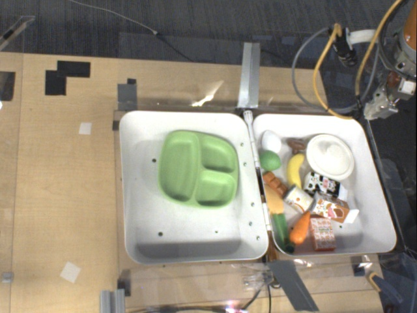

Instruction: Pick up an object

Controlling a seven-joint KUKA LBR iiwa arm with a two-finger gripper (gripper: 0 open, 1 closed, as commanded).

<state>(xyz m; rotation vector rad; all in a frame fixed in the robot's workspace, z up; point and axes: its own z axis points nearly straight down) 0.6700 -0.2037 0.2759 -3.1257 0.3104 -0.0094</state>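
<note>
The right bin (pixel 376 175) holds a heap of toy food and small items: a white egg (pixel 270 140), a green ball (pixel 270 160), a banana (pixel 296 170), a white bowl (pixel 330 156), an orange carrot (pixel 300 227), a green cucumber (pixel 279 227) and several small printed boxes (pixel 322 234). A green divided plate (pixel 199 168) lies alone in the left bin (pixel 140 194). The arm's wrist and gripper (pixel 380 108) hang at the top right, above the far right corner of the right bin and apart from every object.
Yellow and grey cables (pixel 326 64) loop behind the right bin near the arm. A metal post (pixel 249 77) stands at the back between the bins. Wooden bench surface (pixel 58 194) stretches to the left with black markers.
</note>
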